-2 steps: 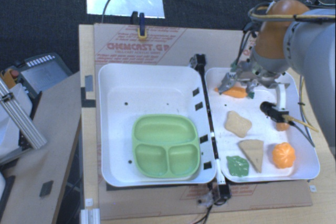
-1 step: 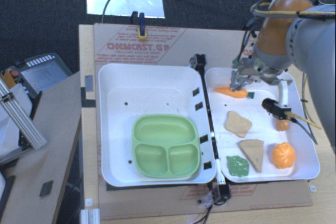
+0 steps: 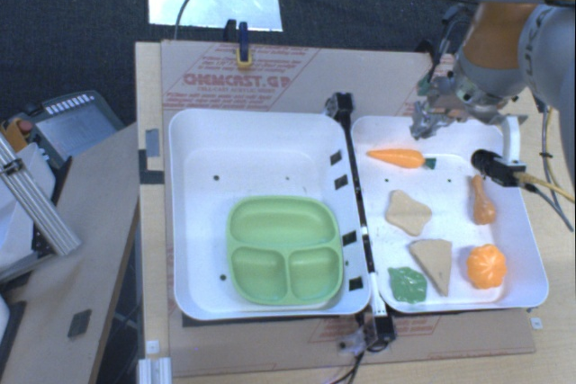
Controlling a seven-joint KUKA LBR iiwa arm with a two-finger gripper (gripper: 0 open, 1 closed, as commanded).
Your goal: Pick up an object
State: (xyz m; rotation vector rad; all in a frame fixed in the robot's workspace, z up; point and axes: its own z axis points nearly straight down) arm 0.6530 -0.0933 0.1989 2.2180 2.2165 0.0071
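Watching from my station, I judged the pick barely begun: the grey two-finger gripper (image 3: 430, 123) hung over the far edge of the right-hand shallow white bin (image 3: 533, 283), nothing visibly between its fingers, and I could not tell whether they stood open or closed. Nearest it lay the orange toy carrot (image 3: 397, 158), just beside and apart. Untouched nearer the front edge were the beige lumpy piece (image 3: 408, 212), tan wedge (image 3: 435, 263), green chunk (image 3: 408, 285), round orange fruit (image 3: 486, 266) and slim orange drumstick-like piece (image 3: 482, 200). Descent, grasp and lift remained.
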